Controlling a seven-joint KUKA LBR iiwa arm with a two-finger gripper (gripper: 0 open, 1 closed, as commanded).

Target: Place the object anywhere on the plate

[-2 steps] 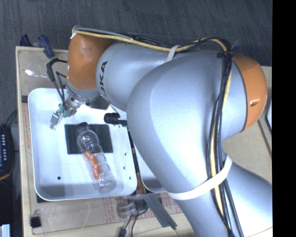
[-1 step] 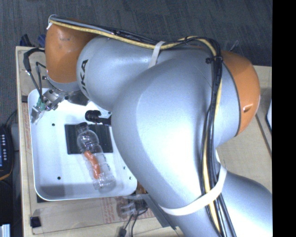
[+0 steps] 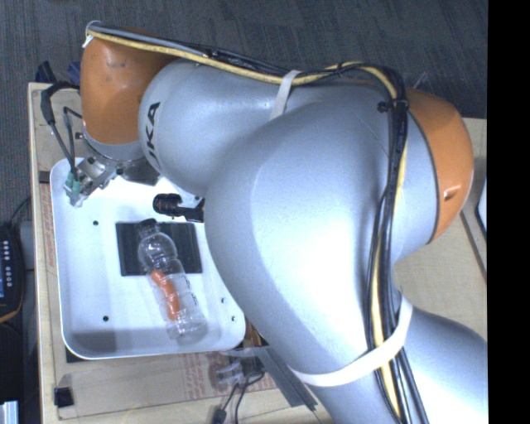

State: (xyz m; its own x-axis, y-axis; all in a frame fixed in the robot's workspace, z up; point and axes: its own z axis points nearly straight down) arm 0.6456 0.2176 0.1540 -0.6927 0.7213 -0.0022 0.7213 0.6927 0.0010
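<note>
Grey arm [image 3: 331,232] hiding most of white bin [image 3: 83,331]; clear bottle [image 3: 170,286] on dark plate [image 3: 132,248]; pincer's state indiscernible

Cam setup, 1 unit. Fixed overhead, above the surface [image 3: 50,108], looking down at a slant. Arm [image 3: 331,232] enters from frame right, sits v. close to lens, takes up most of the frame incl. centre and right. Left part of frame: white bin [image 3: 66,273] seen whole along its left and near rims, far-right corner covered by arm. Dark floor [image 3: 248,25] along top edge, so view tilts past the far side of the surface. Only one view, so no overlap w/ another.
</note>
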